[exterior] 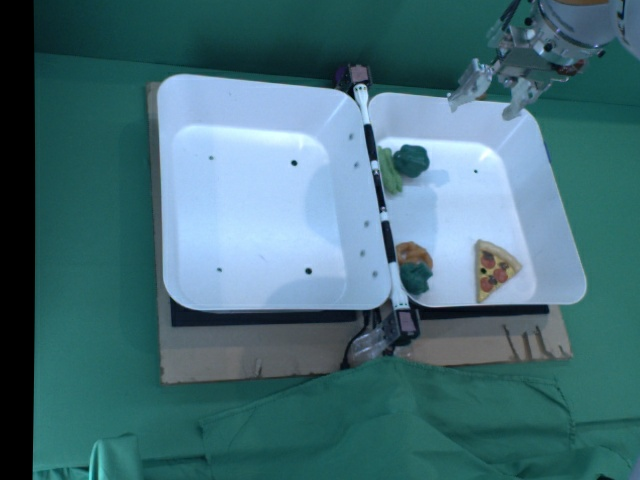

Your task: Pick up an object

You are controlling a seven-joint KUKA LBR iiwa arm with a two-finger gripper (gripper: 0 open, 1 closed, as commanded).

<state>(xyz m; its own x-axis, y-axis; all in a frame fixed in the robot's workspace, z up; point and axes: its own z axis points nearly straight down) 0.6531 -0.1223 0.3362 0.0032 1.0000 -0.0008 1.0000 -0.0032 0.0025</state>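
Note:
My gripper (494, 92) hangs open above the far rim of the right bin (560, 208), with nothing between its fingers. In that bin a dark green broccoli piece (411, 159) lies near the far left, with a light green bean-like piece (389, 171) beside it against the divider. An orange and dark green lump (414, 266) sits at the near left. A pizza slice (493, 268) lies at the near right. All of these objects are well below and in front of the gripper.
The left bin (260, 88) sits beside the right one, split from it by a black-and-white bar (373, 173). Both rest on a cardboard sheet (250, 363) over green cloth. Folded green fabric (400, 418) lies in front.

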